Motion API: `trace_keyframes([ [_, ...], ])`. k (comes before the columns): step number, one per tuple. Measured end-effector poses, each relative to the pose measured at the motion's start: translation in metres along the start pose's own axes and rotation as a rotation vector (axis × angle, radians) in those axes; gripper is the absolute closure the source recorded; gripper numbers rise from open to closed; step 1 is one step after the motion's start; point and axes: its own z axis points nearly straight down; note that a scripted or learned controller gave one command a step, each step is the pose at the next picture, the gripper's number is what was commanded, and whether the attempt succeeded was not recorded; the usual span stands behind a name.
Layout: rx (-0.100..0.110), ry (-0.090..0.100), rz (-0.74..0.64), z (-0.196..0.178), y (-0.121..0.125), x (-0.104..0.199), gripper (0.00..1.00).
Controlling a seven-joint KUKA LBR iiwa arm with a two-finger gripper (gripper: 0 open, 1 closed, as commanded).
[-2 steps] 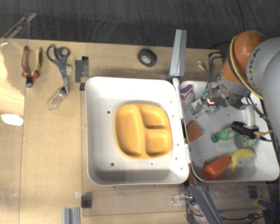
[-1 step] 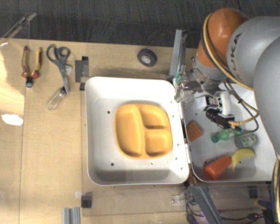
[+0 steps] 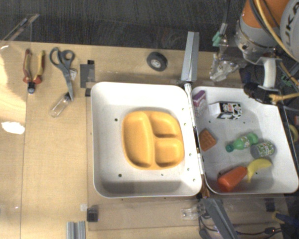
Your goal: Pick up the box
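The box [image 3: 229, 109] lies untouched at the right bin's [image 3: 281, 133] upper part, while the gripper [image 3: 222, 69] hovers above, grip unreadable, pick pending.

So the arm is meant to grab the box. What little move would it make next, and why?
Probably a short move down and toward the box, the black and white carton lying near the back of the right bin. The gripper hangs above the bin's back edge, apart from the box, so it has to line up over it first. The small purple and white carton sits close by, so care is needed.
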Motion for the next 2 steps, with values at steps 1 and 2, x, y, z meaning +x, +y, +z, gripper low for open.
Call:
trace_keyframes([
  [1, 0.003, 0.0, -0.233, 0.014, -0.025, 0.004, 1.0],
  [2, 0.0, 0.002, -0.639, 0.024, -0.07, 0.026, 1.0],
])
